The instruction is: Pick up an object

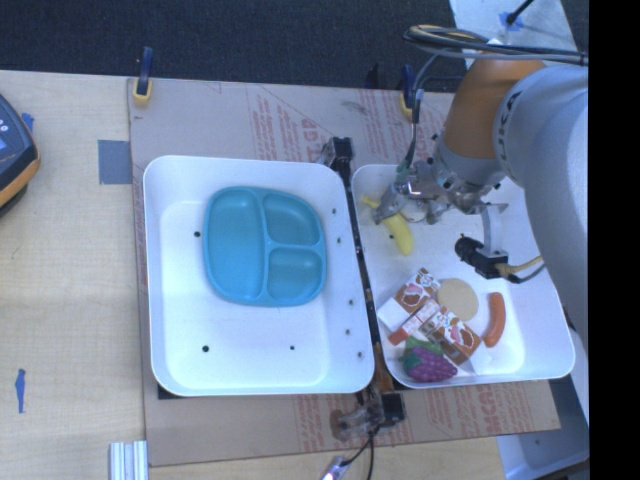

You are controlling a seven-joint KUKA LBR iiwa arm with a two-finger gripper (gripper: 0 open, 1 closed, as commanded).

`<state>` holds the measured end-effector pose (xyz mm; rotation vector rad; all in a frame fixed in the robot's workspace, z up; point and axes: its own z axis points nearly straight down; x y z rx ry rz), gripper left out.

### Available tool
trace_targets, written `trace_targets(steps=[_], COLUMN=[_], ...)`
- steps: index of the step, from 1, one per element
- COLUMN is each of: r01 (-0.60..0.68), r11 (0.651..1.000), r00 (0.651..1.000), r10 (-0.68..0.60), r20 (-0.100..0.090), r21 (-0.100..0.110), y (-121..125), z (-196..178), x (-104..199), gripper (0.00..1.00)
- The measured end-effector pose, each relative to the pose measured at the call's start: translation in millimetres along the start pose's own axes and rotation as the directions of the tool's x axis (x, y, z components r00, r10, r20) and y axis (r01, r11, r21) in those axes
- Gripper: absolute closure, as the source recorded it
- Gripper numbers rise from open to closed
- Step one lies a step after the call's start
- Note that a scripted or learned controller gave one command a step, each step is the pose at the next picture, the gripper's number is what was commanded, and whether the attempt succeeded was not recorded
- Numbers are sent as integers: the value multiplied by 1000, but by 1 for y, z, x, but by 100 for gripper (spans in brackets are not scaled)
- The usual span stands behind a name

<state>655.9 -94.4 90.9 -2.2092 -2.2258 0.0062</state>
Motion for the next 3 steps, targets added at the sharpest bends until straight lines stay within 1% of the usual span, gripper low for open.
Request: trace_targets(steps=[3], r01=[-2], r11=[1000], r00=[1000], r10=[2], r20=[0], r21=[0], y=[0], z=[0], x=[-2], gripper=[0])
